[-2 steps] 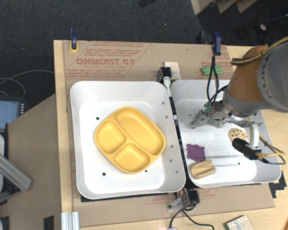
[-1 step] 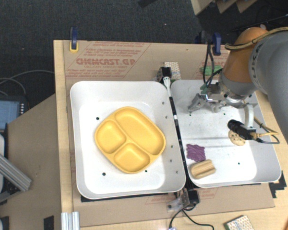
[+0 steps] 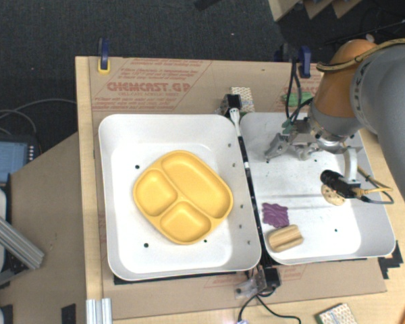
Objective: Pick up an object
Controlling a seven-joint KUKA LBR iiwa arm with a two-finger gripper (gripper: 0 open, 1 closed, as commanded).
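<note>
My gripper hangs low over the far part of the right bin, its fingers spread open with only bare bin floor between them. A purple crumpled object lies near the right bin's front left, well in front of the gripper. Just in front of that object rests a tan bread-shaped object. A yellow divided plate lies in the middle of the left bin.
The two bins meet at a dividing rim just left of the gripper. The grey arm with its orange band comes in from the upper right. The cardboard-covered bench surrounds the bins.
</note>
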